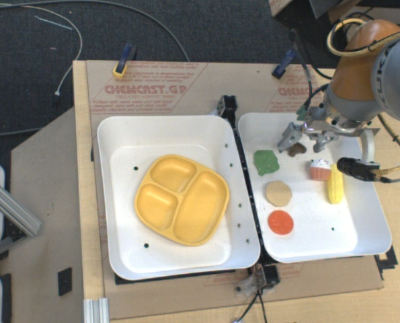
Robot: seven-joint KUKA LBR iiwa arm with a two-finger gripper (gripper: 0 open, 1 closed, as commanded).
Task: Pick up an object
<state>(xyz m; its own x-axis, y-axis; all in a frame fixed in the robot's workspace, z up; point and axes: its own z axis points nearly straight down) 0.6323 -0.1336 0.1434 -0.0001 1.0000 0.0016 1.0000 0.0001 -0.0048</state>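
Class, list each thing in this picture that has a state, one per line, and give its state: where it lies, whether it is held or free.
yellow divided plate: flat in the left bin, nothing on it.
green piece: free in the right bin.
tan disc: lying free.
red disc: lying free.
cupcake: upright, free.
yellow banana-like piece: lying free.
claw: low over the right bin, beside a small brown item.

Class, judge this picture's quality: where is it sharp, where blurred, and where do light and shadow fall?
Camera view: even, soft lighting; the yellow plate is sharp with a faint sheen; the left bin shows only a slight shadow along its inner wall; the tool looks a little blurred; the dark floor at top is dim.
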